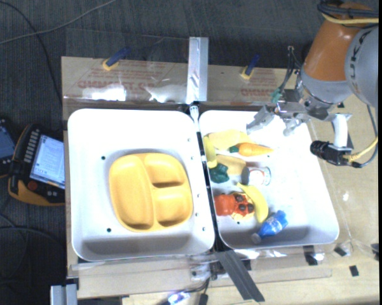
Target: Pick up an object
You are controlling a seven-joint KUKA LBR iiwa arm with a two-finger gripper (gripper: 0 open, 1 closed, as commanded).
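Note:
My gripper [277,122] hangs open over the far edge of the right bin [311,189], its two pale fingers spread apart with nothing between them. Just below and left of it lies an orange carrot [253,149] on a yellow item [225,139]. Further toward the front sit a green piece [219,173], a small metal cup [257,175], a banana [257,203], a red toy [232,204] and a blue bottle [271,225].
The left bin [89,145] holds a yellow divided plate [151,190]. A metal strip [197,68] stands behind the wall between the bins. A handheld device [39,166] lies left of the bench. A black cable connector [330,151] hangs by the arm.

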